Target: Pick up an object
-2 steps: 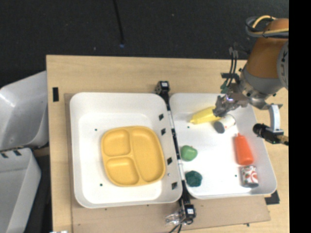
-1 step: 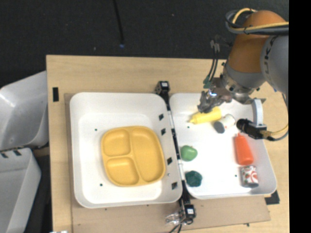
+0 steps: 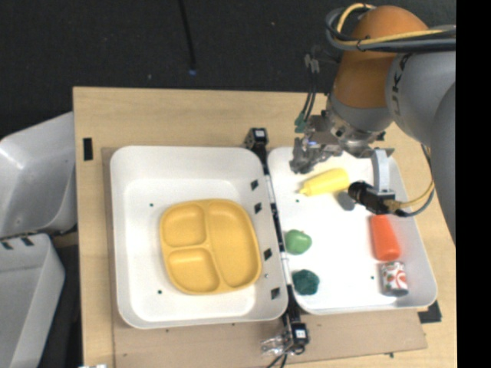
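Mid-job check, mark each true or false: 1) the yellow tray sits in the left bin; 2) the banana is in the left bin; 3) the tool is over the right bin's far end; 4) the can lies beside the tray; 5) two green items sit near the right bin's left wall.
1) True: the tray lies in the left bin.
2) False: the banana is in the right bin.
3) True: the tool is there, by the banana.
4) False: the can is in the right bin's near right corner.
5) True: light green item, dark green item.
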Tool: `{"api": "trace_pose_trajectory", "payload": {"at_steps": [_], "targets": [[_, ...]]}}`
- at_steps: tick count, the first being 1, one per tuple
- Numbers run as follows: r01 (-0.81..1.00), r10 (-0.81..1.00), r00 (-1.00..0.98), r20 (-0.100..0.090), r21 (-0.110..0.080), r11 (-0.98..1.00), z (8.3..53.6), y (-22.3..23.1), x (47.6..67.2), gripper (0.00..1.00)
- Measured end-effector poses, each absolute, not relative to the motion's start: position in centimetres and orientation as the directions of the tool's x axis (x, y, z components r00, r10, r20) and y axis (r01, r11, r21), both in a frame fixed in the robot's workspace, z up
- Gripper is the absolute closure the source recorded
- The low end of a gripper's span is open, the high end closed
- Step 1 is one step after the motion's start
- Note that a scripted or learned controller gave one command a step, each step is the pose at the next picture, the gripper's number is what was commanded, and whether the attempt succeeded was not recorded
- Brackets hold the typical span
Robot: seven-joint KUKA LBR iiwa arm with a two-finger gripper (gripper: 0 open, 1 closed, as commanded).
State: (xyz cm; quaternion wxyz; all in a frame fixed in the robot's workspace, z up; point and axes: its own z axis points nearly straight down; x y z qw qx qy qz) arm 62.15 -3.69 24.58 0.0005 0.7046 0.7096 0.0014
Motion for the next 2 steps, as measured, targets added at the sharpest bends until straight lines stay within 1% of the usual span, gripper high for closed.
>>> {"api": "trace_pose_trajectory", "payload": {"at_steps": [1, 2], "targets": [[1.0, 1.0, -0.007, 0.002, 0.002, 0.007, 25.4, 1.3, 62.8, 1.0], [1.0, 1.0, -0.006, 0.001, 0.002, 0.006, 25.9, 6.1, 63.0, 1.0]]}}
